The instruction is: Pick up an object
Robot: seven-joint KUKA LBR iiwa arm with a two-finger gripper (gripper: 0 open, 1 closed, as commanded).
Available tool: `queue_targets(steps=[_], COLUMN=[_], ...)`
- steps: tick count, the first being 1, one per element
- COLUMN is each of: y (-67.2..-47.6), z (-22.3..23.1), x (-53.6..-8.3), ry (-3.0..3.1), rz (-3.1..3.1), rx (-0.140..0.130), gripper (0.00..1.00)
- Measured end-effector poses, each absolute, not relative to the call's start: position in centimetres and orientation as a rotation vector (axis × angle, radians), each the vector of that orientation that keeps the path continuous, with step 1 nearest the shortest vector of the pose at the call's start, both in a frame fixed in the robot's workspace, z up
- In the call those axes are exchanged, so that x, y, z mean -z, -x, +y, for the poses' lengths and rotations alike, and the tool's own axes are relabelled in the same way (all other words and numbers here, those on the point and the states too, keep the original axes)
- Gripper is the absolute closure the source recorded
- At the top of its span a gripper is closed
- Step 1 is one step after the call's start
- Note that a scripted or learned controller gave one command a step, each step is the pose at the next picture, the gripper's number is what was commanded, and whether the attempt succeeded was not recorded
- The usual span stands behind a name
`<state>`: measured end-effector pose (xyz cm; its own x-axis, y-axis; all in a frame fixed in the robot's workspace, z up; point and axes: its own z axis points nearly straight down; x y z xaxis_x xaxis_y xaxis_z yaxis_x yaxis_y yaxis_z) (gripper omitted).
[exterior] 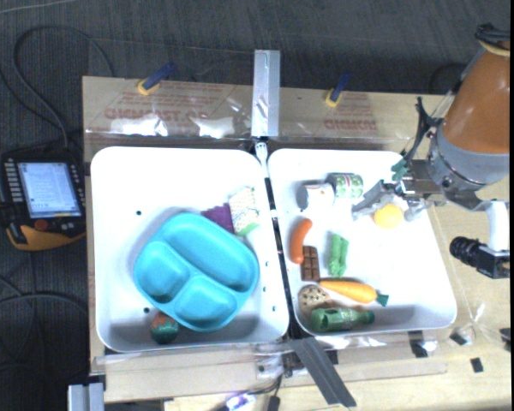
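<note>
My gripper (385,210) hangs over the upper right part of the right bin (428,255). A small round yellow fruit (388,217) sits between its two fingers, which stand closed against it. Other items lie in this bin: a green-labelled can (345,184), a white and grey block (317,193), an orange sausage (301,238), a green pod (337,253), a brown chocolate bar (310,265), a carrot (353,290), a round waffle (311,298) and a dark green bottle (338,318).
In the left bin (111,195) lies a big blue divided plate (197,268), with a purple item (218,218) and a white-green packet (243,205) behind it and a red-green item (163,328) at its front. A pendant (38,195) rests left of the bench.
</note>
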<state>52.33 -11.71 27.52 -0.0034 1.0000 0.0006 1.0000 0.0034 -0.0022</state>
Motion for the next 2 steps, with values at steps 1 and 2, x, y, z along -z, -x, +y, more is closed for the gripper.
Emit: queue_targets(steps=[1, 2], y=[-54.0, -57.1], z=[-12.9, -18.0], x=[-38.5, -20.6], ry=[2.446, 2.413], rz=[-1.974, -2.008], rx=[-0.003, -0.006], gripper=[0.0, 0.0])
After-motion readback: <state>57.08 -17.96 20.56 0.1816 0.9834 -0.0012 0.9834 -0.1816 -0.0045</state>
